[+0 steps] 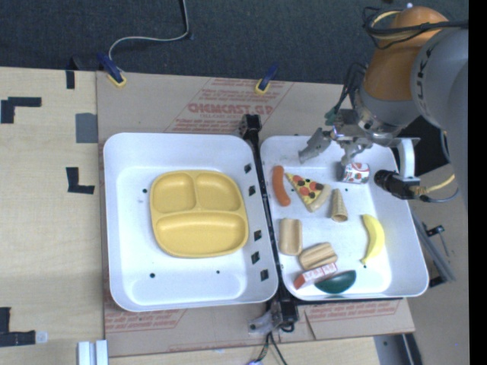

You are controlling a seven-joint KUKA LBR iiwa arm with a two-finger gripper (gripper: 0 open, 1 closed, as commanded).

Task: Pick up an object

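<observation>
The grey, orange-banded arm (403, 67) reaches in from the right, its two-finger gripper (333, 152) spread apart and empty — hovering over the right white bin (403, 276), above the plastic pizza slice (309, 192).

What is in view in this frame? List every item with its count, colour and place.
bins: 2, white, side by side on the bench
divided tray: 1, yellow, in the left bin
toy hot dog sausage: 1, red-orange, right bin, upper left
toy pizza slice: 1, yellow and red, beside the sausage
toy cone: 1, tan, right of the pizza slice
toy banana: 1, yellow, right bin, right side
toy bread pieces: 2, tan, right bin, lower middle
dark green piece: 1, right bin, front edge
small white and red item: 1, under the gripper
clamps: 2, blue and yellow, cardboard's far edge
cable: 1, white, behind the bench
arm: 1, grey and orange, at right
gripper: 1, open, above the right bin's far side
</observation>
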